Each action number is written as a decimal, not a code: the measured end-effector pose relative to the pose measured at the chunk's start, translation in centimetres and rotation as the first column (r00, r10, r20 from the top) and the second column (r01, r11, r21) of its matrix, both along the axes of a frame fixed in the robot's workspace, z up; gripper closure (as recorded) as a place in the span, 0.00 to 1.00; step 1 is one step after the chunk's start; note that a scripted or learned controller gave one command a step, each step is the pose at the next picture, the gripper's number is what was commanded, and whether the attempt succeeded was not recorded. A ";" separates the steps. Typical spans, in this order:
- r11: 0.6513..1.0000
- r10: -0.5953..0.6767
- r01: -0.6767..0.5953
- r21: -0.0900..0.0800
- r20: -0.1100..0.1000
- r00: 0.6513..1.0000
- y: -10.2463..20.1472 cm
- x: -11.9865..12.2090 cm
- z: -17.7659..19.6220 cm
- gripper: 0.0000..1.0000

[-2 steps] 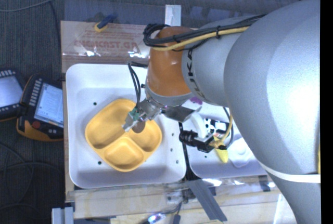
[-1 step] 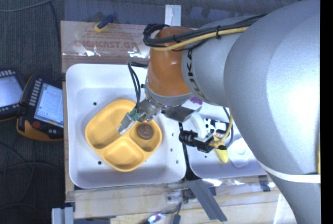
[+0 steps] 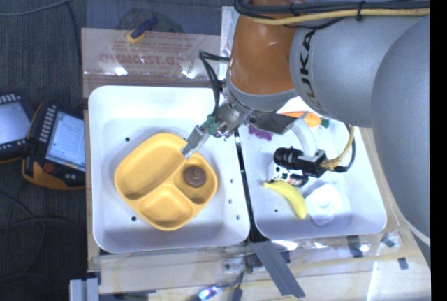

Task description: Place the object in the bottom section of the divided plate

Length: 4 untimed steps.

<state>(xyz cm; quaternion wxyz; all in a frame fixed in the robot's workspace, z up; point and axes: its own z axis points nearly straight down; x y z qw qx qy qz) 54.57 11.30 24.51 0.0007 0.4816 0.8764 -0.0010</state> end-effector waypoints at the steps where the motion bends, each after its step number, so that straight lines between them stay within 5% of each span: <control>1: 1.000 0.000 0.000 -0.002 -0.001 1.000 0.0 0.0 0.9 1.00; 2: 0.996 -0.086 0.086 0.001 -0.005 0.996 2.6 1.1 -3.3 1.00; 3: 0.987 -0.159 0.159 0.002 -0.005 0.987 1.4 0.8 -6.0 1.00; 4: 0.973 -0.229 0.229 0.000 -0.005 0.973 5.0 -3.0 -8.1 1.00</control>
